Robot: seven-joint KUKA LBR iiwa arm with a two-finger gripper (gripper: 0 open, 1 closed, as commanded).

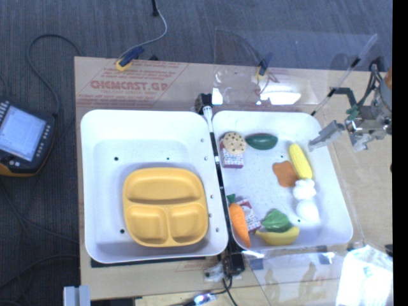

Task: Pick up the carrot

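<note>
Camera view: carrot (238, 224) lies at approx 7 o'clock in right bin (331, 171), against its left wall, touching a small packet (250, 217). Looks like a light, stiff, smooth plastic toy, prob slippery; best pinched across the thick mid-body. Gripper (364, 127) hangs at 3 o'clock, off the bin; can't tell its state.

Dark grey carpet floor (76, 18) around a cardboard-topped bench (140, 81), black cable (48, 75) trailing.

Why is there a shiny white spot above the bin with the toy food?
In the camera view, that bright patch is light glaring off clear plastic sheeting behind the right bin; the carrot and corn look sharp and evenly lit, while the gripper at the right edge looks a little blurry.
</note>
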